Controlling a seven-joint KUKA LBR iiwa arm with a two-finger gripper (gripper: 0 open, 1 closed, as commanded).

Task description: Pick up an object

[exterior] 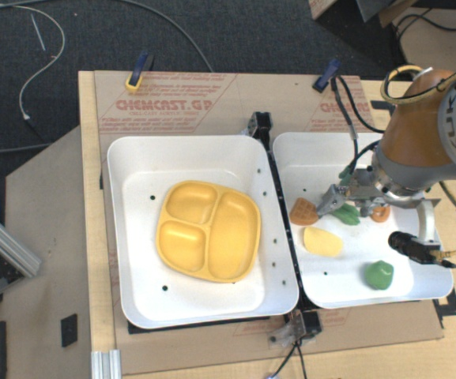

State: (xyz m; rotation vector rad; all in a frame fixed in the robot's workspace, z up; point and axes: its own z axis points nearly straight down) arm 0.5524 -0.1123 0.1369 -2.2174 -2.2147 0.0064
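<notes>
My gripper (332, 203) hangs low over the middle of the right bin (322, 150), under the grey arm with its orange band (417, 133). Just left of the gripper lies an orange-brown piece (302, 210). A small dark green piece (349, 217) sits directly beneath and to the right of it, and a small orange piece (380, 212) lies further right. A pale yellow lump (322, 242) rests below the gripper, toward the bin's front. A bright green block (379, 275) lies near the front right corner.
The left bin (133, 212) holds a yellow divided plate (209, 230). A black divider rail (279, 212) runs between the two bins. Cables (354, 109) trail over the right bin's far edge, and a black fitting (408, 245) hangs from the arm at the right.
</notes>
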